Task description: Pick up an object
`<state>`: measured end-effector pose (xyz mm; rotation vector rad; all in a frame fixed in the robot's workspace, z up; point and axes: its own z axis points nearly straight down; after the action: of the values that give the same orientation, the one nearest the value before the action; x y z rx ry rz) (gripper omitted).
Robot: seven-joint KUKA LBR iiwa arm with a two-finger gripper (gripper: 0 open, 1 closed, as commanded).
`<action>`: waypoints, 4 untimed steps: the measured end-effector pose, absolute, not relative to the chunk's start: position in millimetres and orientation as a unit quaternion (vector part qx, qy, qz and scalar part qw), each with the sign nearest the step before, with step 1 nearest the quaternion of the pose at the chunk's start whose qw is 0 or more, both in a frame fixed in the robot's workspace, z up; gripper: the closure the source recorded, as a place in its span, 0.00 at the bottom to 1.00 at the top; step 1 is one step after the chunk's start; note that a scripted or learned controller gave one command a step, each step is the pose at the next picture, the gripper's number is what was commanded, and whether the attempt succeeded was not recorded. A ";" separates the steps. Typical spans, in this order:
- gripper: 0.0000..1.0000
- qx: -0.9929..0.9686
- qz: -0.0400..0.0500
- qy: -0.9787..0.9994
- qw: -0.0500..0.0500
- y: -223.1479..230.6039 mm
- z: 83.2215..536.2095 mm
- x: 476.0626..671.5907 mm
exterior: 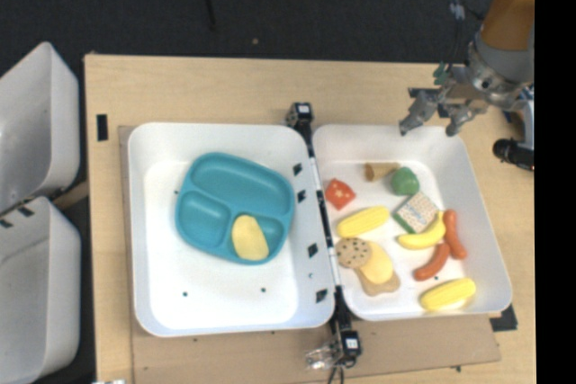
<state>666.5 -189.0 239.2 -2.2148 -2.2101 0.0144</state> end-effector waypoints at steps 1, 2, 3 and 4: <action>0.00 -0.707 0.002 -0.707 0.001 -188.4 247.2 668.5; 0.00 -0.707 0.003 -0.707 0.003 -191.5 188.6 658.1; 0.00 -0.707 0.003 -0.707 0.003 -186.8 123.1 653.6; 0.00 -0.707 -0.004 -0.707 -0.004 -187.0 106.3 659.0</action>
<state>659.0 -187.0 106.3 -2.2266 -2.2270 -0.0129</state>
